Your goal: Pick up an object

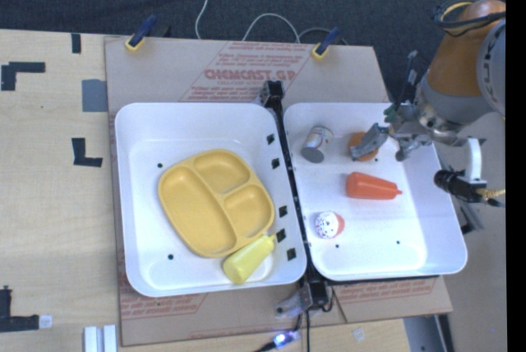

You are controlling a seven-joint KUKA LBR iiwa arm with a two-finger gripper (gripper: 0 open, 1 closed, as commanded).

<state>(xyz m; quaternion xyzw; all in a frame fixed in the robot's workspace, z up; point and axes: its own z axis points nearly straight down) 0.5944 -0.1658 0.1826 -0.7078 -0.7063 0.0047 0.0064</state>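
Note:
The right bin [440, 247] holds a grey cup lying on its side [315, 144], an orange carrot-shaped toy [372, 187], a small white ball with red marks [328, 224] and a small orange piece [357, 142]. My gripper [388, 148] hangs over the back of this bin, open, with nothing between its fingers. Its left finger [372, 140] partly covers the small orange piece. The carrot toy lies just in front of the gripper.
The left bin [131, 178] holds a yellow divided plate [217, 200] and a yellow bottle-shaped toy [247, 258] at its front edge. A black divider [283, 161] runs between the bins. The grey arm [460, 71] reaches in from the right.

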